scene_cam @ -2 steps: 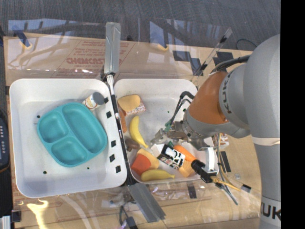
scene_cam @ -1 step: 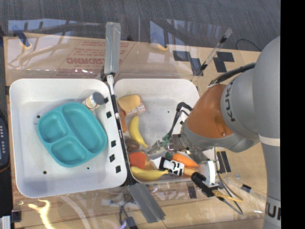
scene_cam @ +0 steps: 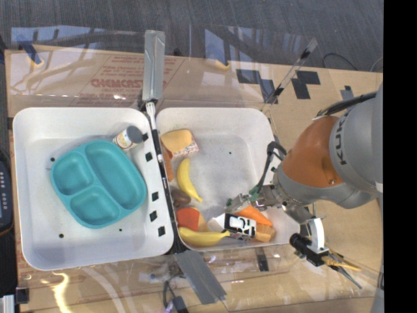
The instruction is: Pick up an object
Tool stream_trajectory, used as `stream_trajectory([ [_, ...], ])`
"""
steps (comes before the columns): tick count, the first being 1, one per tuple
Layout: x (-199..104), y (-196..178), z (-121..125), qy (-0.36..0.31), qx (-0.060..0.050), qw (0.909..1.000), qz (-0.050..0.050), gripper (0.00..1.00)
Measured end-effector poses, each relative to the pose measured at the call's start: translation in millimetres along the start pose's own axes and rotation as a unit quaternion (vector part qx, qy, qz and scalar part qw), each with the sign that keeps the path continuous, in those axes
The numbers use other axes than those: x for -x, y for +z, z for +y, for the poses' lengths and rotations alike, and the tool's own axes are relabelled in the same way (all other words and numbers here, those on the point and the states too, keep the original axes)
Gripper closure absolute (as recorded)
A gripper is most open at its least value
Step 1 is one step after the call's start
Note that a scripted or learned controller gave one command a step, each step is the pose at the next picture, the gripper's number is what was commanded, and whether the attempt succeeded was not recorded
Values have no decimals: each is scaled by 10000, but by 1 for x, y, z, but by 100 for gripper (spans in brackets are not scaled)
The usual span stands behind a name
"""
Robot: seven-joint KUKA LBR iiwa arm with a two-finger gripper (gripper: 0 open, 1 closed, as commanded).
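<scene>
Your likeliest target is the orange carrot-shaped toy (scene_cam: 255, 214), lying in the near right corner of the right bin (scene_cam: 251, 126), touching a black-and-white labelled item (scene_cam: 240, 224). Left of the carrot you see a yellow banana (scene_cam: 202, 237), a red-orange round fruit (scene_cam: 189, 218), a second banana (scene_cam: 188, 180) and a yellow block (scene_cam: 180, 142). Further left, the left bin (scene_cam: 32, 194) holds a teal divided plate (scene_cam: 98, 183) and a small bottle (scene_cam: 128, 137). The gripper (scene_cam: 251, 204) sits right over the carrot; how wide its fingers stand, you cannot tell.
</scene>
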State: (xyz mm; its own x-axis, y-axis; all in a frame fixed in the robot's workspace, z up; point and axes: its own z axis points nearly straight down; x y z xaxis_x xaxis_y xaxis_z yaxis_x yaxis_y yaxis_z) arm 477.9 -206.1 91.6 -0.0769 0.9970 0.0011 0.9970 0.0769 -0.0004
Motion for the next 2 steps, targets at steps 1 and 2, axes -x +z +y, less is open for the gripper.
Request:
stream_trajectory([
  [1, 0, -7, 0, -25, -23, 10000, 16, 100],
  [2, -17, -101, 1, 1022, -27, 9948, 5, 100],
])
